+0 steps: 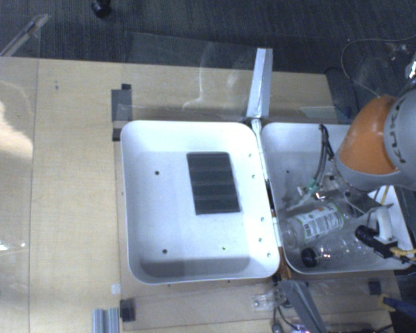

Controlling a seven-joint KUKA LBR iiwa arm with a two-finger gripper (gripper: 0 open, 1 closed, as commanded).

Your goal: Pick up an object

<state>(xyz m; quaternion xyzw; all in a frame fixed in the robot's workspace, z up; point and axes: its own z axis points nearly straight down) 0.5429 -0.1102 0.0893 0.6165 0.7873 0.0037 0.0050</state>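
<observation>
Clear plastic bottle (317, 225) lying on its side just below the hand (324, 186), within easy reach in the right bin (291, 144). Hand perhaps poised over it; grip hidden, cannot tell. Dark block (212, 182) well left, ignored.

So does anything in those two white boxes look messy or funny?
A bit. The clear plastic bottle lies tipped on its side in the right bin, jumbled with other small things. In the left bin, a dark ridged block lies flat and tidy.

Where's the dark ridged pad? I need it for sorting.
In the camera view, the dark ridged pad lies flat mid-floor in the left bin.
</observation>
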